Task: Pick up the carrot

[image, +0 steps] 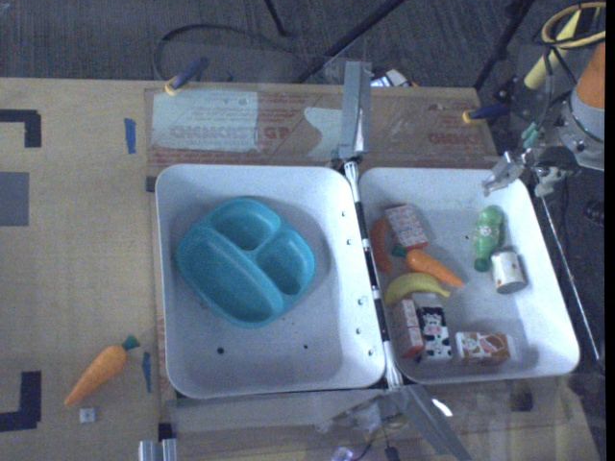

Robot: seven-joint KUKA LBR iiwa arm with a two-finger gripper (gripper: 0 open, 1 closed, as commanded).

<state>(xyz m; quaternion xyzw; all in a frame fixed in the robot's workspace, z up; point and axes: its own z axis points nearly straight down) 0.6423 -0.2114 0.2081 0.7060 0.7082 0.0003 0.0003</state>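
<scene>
An orange carrot [434,267] with a green top lies in the middle of the right bin [553,301], between a small red-and-white carton [406,225] and a banana [411,286]. A second carrot [96,373] lies on the wooden bench outside the bins, at the lower left. My gripper [524,173] hangs over the right bin's far right corner, well up and to the right of the bin's carrot. Its fingers look open, with nothing between them.
The left bin [183,195] bears a teal divided plate [245,257]. In the right bin also lie a green bottle [487,233], a white can [507,270], and several small cartons [432,334] along the near side. An orange item [381,243] rests by the divider.
</scene>
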